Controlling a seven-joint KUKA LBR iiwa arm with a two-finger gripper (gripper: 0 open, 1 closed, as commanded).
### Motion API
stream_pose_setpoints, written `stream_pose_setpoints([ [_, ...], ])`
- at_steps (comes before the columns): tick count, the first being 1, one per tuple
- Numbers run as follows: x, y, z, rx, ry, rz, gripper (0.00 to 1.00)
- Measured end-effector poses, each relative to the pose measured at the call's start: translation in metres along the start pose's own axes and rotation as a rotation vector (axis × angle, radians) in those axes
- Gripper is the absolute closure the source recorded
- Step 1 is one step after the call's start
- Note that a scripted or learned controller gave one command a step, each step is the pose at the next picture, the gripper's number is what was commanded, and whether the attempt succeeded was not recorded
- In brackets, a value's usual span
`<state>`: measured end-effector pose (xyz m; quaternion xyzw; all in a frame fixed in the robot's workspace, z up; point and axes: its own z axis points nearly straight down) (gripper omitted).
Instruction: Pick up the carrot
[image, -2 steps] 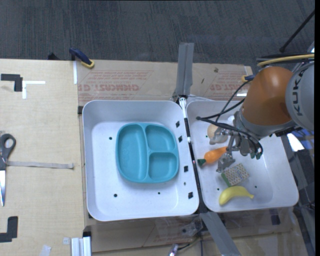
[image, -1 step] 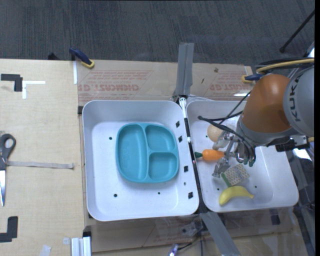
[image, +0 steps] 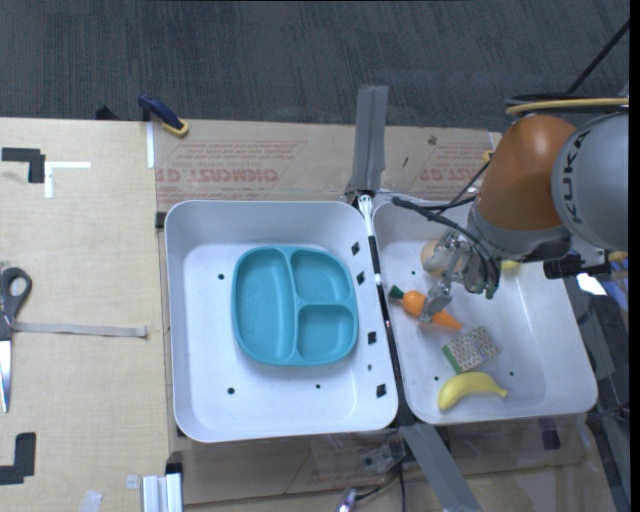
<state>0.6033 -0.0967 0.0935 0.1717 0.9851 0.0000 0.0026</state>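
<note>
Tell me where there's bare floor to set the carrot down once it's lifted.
Left bin: a bare strip all round the teal divided plate, widest along the near wall. Right bin: bare toward the right wall, beyond the banana and the grey mesh piece. It is crowded by the divider, where the claw sits at the carrot.

**Arm Covering Part of the Right Bin**

The arm (image: 560, 190) is running off the right edge. Its wrist is hiding the right bin's (image: 560, 395) upper wall and most of a pale object (image: 434, 255). The gripper (image: 438, 308) is overlapping the carrot (image: 420, 306), blurring its finger positions. Scissors (image: 8, 330) are getting cropped at left.
</note>
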Motion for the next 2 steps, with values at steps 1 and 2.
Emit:
stream_pose_setpoints([
  [1,-0.001,0.001,-0.010,0.001,-0.005,-0.003,1.00],
  [2,0.054,0.023,-0.099,0.001,0.001,0.168,1.00],
])
